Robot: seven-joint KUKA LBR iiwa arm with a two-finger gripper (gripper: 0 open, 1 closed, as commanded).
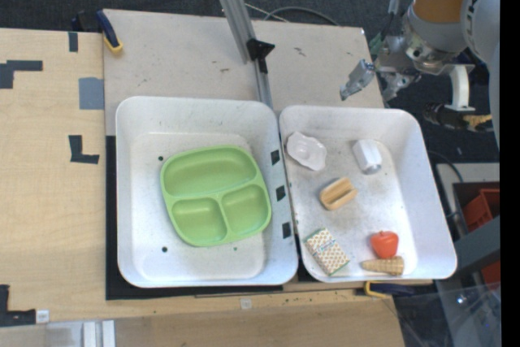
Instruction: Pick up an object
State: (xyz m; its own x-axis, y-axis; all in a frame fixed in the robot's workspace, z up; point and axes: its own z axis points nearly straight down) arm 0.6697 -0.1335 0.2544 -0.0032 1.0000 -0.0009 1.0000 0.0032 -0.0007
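Six small objects lay in the right bin (422, 175); the nearest, a white cup (367, 155), sat below the end effector (367, 81), whose opening could not be told.

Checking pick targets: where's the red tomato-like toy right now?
In the camera view, the red toy sits in the right bin, near its front right corner, just above the cone-shaped piece and right of the checkered packet.

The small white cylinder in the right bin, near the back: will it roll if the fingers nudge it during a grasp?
Probably. The white cylinder looks to be lying on its side on the bin floor, so a nudge across its axis could roll it. Nothing touches it to stop that. It looks small and light, so it may skid too.
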